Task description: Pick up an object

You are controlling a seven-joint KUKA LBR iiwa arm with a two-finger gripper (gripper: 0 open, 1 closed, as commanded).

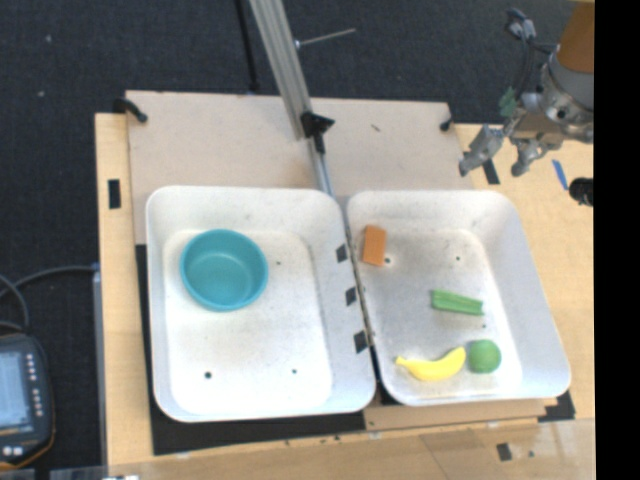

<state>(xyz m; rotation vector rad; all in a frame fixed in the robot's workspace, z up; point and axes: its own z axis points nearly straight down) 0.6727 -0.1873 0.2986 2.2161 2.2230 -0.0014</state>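
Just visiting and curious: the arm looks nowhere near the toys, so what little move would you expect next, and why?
Probably a swing inward over the right bin. The gripper hangs beyond that bin's far corner with open jaws holding nothing, while the orange block, green stick, banana and green ball lie inside it.

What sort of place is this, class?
Probably a robotics lab: a robot arm's gripper hangs over a bench with two white bins, toy food such as a banana, and a control pendant.
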